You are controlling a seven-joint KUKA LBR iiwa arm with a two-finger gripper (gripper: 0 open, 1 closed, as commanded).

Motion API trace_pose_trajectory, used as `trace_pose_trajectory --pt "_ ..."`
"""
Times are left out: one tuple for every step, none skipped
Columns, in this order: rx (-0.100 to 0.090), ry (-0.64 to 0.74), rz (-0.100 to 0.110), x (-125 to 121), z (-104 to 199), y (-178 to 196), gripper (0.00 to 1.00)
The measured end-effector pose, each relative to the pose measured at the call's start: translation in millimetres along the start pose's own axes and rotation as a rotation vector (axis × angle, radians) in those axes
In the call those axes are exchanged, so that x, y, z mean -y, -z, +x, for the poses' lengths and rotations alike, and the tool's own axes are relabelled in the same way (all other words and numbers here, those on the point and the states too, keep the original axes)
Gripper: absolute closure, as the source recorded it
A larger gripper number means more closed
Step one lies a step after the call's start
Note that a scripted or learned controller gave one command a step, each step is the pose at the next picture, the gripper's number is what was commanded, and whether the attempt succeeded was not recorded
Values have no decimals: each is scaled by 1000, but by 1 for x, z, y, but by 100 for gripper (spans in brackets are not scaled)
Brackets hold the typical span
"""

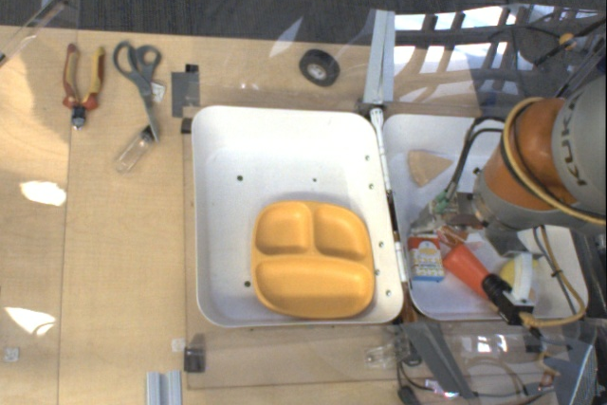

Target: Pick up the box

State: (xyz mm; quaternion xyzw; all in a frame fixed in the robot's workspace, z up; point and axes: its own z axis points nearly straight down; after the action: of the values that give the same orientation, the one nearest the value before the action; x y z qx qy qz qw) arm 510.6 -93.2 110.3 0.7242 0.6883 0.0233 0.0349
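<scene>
**Arm low over the right bin, box by its near-left corner**

The grey arm with its orange band (531,156) reaches into the right bin (403,133) and covers most of it. The gripper (453,209) hangs below the wrist amid cables; its state cannot be told.

The box (427,259), small, with red and blue print, lies near the bin's near-left corner against the left wall, just below and left of the gripper. Whether they touch is unclear. An orange-red marker (467,266) lies slantwise just beside the box. A tan piece (427,166) rests toward the bin's far-left corner.

The left bin (228,204) carries a yellow divided tray (313,259) toward its near edge. On the bench's far-left part lie pliers (79,82) and scissors (140,76); a tape roll (320,66) sits beyond the bins.
</scene>
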Motion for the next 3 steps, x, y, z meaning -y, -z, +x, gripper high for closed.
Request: trace_pose_trajectory --pt "2 -60 -2 0 2 0 0" --pt "-4 -7 21 -7 -1 -1 0" --pt "-1 -143 30 -32 4 -3 0"
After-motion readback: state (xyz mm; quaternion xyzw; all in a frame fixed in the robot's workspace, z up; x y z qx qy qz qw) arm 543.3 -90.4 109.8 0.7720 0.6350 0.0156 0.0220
